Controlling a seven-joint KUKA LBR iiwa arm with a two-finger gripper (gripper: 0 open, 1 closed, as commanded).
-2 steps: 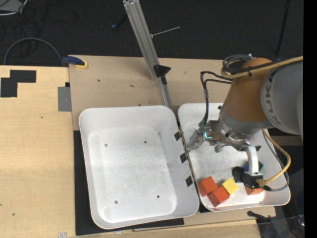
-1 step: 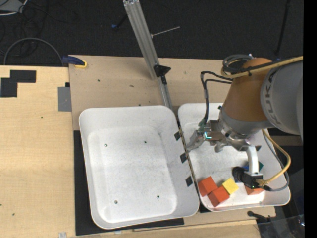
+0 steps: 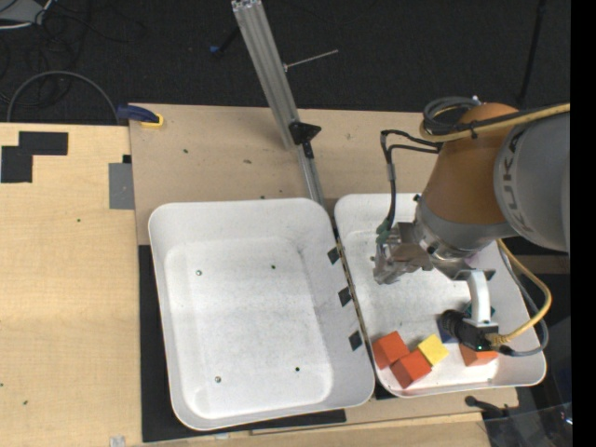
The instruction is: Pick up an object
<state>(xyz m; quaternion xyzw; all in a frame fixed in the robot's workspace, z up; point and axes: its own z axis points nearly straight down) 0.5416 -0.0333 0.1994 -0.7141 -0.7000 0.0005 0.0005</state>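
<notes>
In the right bin [image 3: 358, 214] my gripper [image 3: 389, 266] hangs low over the bin's middle, below the arm's orange band. Whether anything sits between its parts is hidden from this angle. Two orange-red blocks [image 3: 399, 358] lie at the bin's front, touching each other. A yellow block [image 3: 432, 350] sits just to their right. Another orange block [image 3: 479, 356] rests at the front right, partly behind a black cable connector. The blocks lie well in front of the gripper, apart from it.
The left bin [image 3: 247, 310] sits beside the right one, with black clips along the shared wall. A slanted aluminium bar [image 3: 275, 82] rises behind the bins. A yellow cable [image 3: 531, 319] loops over the right bin's right edge.
</notes>
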